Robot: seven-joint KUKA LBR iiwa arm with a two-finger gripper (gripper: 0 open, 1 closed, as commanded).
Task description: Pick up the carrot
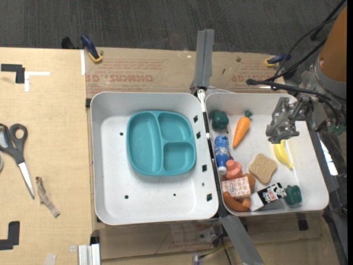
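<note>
An orange carrot with a green top lies tilted in the right bin, near its back left part. My gripper hangs over the right side of that bin, to the right of the carrot and apart from it. Nothing shows between its fingers. A yellow banana lies just below the gripper.
The right bin also holds a dark green item, a blue bottle, a bread slice, a pink carton, a sausage and a black-and-white box. A teal divided plate sits in the left bin. Scissors lie on the bench.
</note>
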